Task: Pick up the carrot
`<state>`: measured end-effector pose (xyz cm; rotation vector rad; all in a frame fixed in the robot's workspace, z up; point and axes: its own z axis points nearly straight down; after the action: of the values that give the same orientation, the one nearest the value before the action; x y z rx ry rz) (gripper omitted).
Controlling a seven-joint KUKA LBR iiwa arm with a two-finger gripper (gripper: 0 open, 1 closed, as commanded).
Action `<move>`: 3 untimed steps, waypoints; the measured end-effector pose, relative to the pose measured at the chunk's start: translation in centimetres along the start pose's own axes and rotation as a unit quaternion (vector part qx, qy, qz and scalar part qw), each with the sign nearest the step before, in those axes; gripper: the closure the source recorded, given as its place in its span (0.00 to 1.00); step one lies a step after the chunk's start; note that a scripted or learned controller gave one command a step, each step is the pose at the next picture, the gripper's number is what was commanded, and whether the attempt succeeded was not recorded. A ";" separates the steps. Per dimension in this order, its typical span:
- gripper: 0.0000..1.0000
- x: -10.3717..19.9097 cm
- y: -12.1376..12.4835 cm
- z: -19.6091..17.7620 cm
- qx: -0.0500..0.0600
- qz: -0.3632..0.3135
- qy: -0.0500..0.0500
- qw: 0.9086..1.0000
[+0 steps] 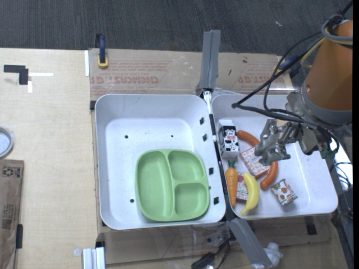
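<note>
The carrot (231,184) is orange with a green top and lies lengthwise along the left wall of the right bin (320,198), next to a banana (250,194). My gripper (266,148) hangs over the middle of the right bin, above a red-and-white packet (252,161) and a sausage (270,174). It sits up and to the right of the carrot, well apart from it. The fingers look spread, with nothing between them.
The left bin (112,150) holds a green divided plate (173,184). The right bin also holds a milk carton (228,139), a second sausage (247,137), a small juice box (284,192) and another packet (242,188). Cables trail from the arm at upper right.
</note>
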<state>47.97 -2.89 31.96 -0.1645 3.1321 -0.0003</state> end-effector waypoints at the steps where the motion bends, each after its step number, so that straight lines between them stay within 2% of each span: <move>1: 1.00 -0.9 -1.0 1.6 0.000 -0.037 0.002 0.999; 2: 1.00 -0.3 -0.2 6.2 -0.001 -0.245 0.002 0.969; 3: 1.00 -0.5 -0.2 5.3 -0.001 -0.243 0.000 0.970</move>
<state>48.50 -2.99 26.68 -0.9223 2.9987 0.0023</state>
